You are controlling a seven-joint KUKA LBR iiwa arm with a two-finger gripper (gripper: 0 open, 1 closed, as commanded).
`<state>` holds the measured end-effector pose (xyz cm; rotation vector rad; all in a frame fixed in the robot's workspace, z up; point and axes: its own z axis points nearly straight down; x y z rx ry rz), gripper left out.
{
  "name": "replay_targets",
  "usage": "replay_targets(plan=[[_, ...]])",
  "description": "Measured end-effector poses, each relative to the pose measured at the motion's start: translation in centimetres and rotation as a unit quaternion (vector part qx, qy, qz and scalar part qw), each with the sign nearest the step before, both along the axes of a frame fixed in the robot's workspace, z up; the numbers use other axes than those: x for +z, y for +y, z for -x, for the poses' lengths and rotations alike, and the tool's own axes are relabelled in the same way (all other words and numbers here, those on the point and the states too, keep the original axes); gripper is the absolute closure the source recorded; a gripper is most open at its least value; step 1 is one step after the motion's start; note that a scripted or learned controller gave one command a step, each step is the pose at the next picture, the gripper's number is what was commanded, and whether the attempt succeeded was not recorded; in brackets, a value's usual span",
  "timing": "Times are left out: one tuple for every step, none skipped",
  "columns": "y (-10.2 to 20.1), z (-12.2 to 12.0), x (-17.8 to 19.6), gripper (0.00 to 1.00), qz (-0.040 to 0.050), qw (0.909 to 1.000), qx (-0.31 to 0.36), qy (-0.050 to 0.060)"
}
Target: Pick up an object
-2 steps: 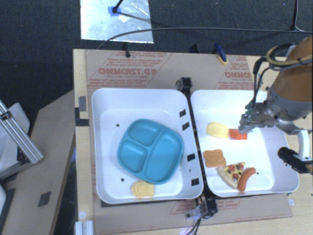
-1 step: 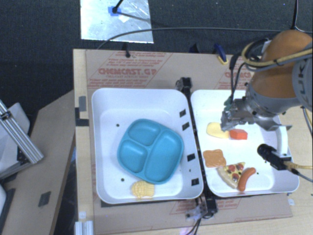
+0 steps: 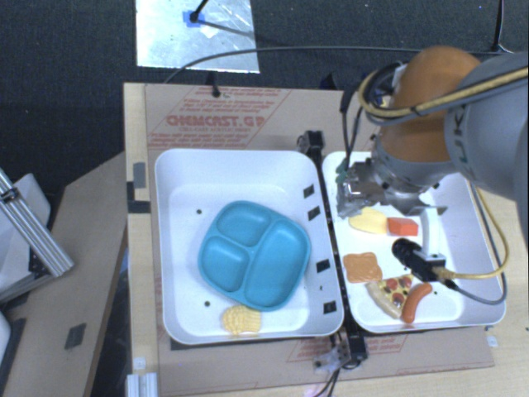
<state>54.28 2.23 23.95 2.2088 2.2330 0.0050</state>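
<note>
In the right bin (image 3: 482, 240) lie several toy foods: a pale yellow piece (image 3: 369, 221), an orange-red block (image 3: 402, 226), a brown waffle-like square (image 3: 362, 266), a pizza slice (image 3: 390, 290) and a red sausage (image 3: 414, 301). My gripper (image 3: 357, 190) hangs over the bin's upper left part, just above the yellow piece. The grey wrist and orange band (image 3: 434, 98) cover the bin's back half. I see nothing held.
The left bin (image 3: 178, 180) holds a blue divided plate (image 3: 252, 255) and a yellow corn toy (image 3: 240, 319) near its front wall. A black cable plug (image 3: 412, 255) with a yellow cable hangs over the right bin's middle. A divider (image 3: 326, 222) with black clips separates the bins.
</note>
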Motion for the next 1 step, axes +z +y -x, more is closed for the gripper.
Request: replay_targets(plan=[[5.79, 0.48, -1.42, 1.0, -0.0003, 1.0, 0.0, 0.002]])
